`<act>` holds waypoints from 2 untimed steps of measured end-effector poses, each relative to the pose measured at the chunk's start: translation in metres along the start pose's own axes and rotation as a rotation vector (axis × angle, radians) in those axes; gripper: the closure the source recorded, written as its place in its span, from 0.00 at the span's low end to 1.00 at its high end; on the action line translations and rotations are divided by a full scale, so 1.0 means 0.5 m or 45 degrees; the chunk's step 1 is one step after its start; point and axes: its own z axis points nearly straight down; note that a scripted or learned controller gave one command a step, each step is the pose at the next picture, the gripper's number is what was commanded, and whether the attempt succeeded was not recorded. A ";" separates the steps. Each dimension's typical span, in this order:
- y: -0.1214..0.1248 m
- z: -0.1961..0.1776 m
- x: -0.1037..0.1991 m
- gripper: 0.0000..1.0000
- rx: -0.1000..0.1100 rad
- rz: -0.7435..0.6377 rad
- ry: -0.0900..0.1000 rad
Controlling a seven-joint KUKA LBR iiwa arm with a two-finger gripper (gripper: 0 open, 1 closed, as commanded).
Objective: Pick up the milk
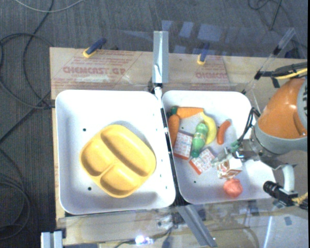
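Camera view, A: Two white bins are noted side by side on the bench. The left bin (pixel 67 138) holds a yellow divided plate (pixel 119 160) at its centre.

B: Right bin (pixel 212 98) recorded as crowded. An orange carrot (pixel 190 111) lies along its upper wall, with a banana (pixel 211 128) and a green bottle (pixel 199 137) just below it.

A: Where is the milk placed?

B: The milk (pixel 183 143) is read as the red-and-white carton lying flat in the left-centre of the right bin, touching the green bottle on its left side. A second similar carton (pixel 202 161) is seen just below and right of it. The labels are too small to be read.

A: And the arm?

B: The arm (pixel 281 115) is entered from the right edge of the frame, orange band uppermost. The gripper (pixel 236 151) is seen low over the right side of the right bin, apart from the milk. Whether it is wide or narrow cannot be told. A crumpled red-and-white item (pixel 228 168) is seen just below it, and a red round fruit (pixel 232 188) lower still.
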 end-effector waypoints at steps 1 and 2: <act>0.100 -0.211 0.047 1.00 0.001 0.240 -0.007; 0.002 -0.310 0.077 1.00 0.001 0.126 -0.005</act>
